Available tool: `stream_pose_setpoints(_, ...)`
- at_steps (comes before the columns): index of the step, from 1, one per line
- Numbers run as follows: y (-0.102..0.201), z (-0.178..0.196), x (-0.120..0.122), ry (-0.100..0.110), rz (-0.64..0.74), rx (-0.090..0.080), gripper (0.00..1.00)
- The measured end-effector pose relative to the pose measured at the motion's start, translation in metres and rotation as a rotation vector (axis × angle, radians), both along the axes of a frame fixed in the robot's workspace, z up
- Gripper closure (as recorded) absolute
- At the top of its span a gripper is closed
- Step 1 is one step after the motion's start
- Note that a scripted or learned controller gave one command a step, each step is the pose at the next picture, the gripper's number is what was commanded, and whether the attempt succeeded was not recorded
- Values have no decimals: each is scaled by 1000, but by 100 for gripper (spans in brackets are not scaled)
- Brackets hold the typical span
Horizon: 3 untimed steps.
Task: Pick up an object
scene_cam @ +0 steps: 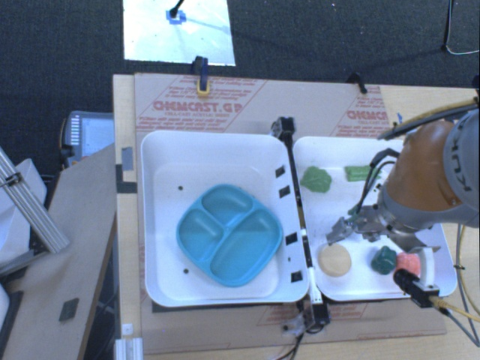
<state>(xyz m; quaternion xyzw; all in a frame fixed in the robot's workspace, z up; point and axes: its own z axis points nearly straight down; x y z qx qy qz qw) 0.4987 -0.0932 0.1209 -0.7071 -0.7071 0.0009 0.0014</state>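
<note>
Right bin holds the candidates: a pale round piece at about 7 o'clock, a dark green lump and a pink piece toward 5 o'clock, a green leafy piece at 11 o'clock, and a green strip near 12.

The claw sits low, mid-bin, just above the pale round piece. Whether it is released or clenched, cannot tell; nothing visibly held.

Step judged: approach, pick not yet made. Next move likely calls for settling over one item.

Left bin carries a blue divided plate.

Counter sheet reads "CHEMCAST GP" in red.
</note>
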Motion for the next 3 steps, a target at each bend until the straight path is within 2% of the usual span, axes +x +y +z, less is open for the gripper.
stream_pose_setpoints(1, 0, 13, 1, -4, 2, -1, 100)
stream_pose_setpoints(3, -1, 141, 11, -13, 4, -2, 100)
